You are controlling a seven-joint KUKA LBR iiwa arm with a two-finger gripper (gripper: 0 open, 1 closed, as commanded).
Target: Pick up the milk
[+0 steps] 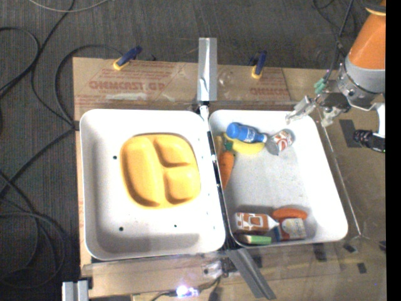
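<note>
The milk (254, 221) is a small white and brown carton lying on its side near the front wall of the right bin (332, 187). My gripper (311, 111) hovers over the back right corner of that bin, far from the carton. Its fingers (297, 113) are spread open and nothing is between them. The grey arm with its orange band (371, 42) comes in from the upper right.
Beside the milk lie an orange-red piece (290, 213), a small box (296, 229) and a green item (254, 238). At the back of the right bin are a blue bottle (243, 132), a banana (249, 147), a can (280, 141) and a carrot (225, 165). A yellow divided tray (161, 169) sits in the left bin.
</note>
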